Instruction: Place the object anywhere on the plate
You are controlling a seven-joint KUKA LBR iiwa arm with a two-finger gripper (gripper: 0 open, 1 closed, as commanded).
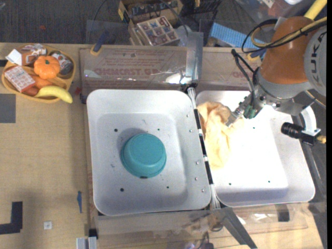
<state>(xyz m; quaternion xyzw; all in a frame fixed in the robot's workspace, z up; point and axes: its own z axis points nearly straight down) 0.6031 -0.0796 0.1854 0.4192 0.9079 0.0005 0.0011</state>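
Two white bins sit side by side on the worktop (41,165). In the left bin (104,113) a teal plate (144,155) lies upside down, near the middle of the bin floor and clear of every wall. The right bin (270,165) holds a pale yellow cloth (215,134), crumpled along the wall nearest the plate and reaching from the far corner down past the middle of that wall. The cloth is well apart from the plate, with both bin rims between them.

The arm (290,56) reaches in on the side away from the plate, and its gripper (234,116) comes down at the cloth's far edge, the tip touching or just over the fabric. Whether the jaws are open, closed or pinching the cloth cannot be told here.

Beyond the left bin, at the worktop's far corner, a small tray (10,79) holds toy food, among it a pumpkin (46,67) and a banana (54,93).
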